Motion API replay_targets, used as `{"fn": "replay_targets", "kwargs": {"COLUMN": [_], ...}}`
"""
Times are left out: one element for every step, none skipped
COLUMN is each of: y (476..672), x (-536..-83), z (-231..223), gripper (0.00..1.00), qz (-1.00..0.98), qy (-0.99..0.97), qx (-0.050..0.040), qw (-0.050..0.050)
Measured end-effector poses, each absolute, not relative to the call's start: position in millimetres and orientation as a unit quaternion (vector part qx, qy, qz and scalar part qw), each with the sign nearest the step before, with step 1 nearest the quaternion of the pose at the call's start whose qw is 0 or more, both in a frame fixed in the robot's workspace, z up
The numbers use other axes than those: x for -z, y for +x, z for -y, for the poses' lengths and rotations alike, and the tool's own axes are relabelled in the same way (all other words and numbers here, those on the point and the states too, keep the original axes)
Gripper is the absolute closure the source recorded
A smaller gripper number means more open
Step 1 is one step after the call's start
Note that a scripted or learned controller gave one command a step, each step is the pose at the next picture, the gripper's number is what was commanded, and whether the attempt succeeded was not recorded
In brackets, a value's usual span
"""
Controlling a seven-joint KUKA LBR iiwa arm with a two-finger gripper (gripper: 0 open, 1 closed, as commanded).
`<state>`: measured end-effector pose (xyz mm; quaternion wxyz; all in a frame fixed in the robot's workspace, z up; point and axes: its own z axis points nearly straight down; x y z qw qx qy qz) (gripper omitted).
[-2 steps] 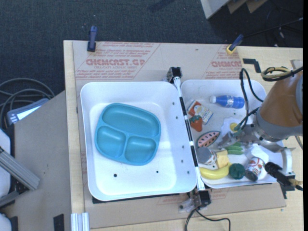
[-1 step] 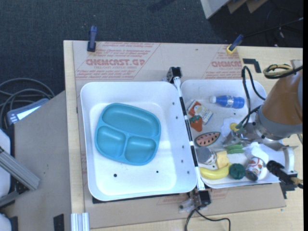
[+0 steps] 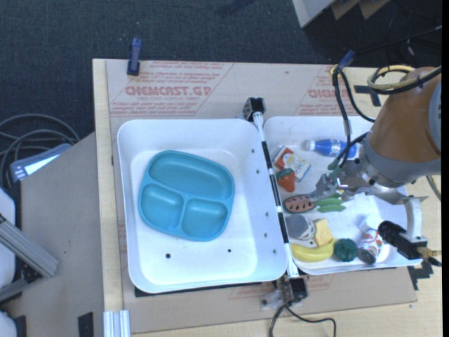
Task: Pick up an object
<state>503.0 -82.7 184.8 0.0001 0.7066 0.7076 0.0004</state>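
A dark carpeted floor surrounds a wooden bench [image 3: 210, 83] printed with red lettering, and on it sit two shallow white bins side by side. The left bin [image 3: 140, 258] carries a blue divided plate [image 3: 186, 195], lying flat slightly toward the bin's far-left part.

The right bin [image 3: 280, 128] is crowded. Near its far edge lies a small bottle with a blue body [image 3: 324, 146]. Close to the bin's left wall rests a red and white packet [image 3: 289, 161], and just in front of it an orange-red toy vegetable [image 3: 286, 180]. A watermelon slice toy [image 3: 300, 203] lies near the left wall at mid-depth, touching a green pepper-like toy [image 3: 331, 203] on its right. Along the near edge sit a yellow banana [image 3: 311, 251], a pale cheese-like wedge [image 3: 323, 232], a round green toy [image 3: 344, 249] and a small can lying on its side [image 3: 370, 246].

The grey arm with its orange band reaches in from the right, and the gripper [image 3: 335, 187] hangs over the middle of the right bin, just above the green pepper-like toy. Whether it is released or clenched cannot be told; nothing is visibly held.
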Motion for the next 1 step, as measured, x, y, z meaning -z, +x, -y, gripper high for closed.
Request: {"fn": "replay_targets", "kwargs": {"y": [505.6], "x": [-226.6], "z": [13.2], "gripper": [1.0], "qz": [-0.708], "qy": [0.707], "qx": [-0.0004], "qw": [0.0]}}
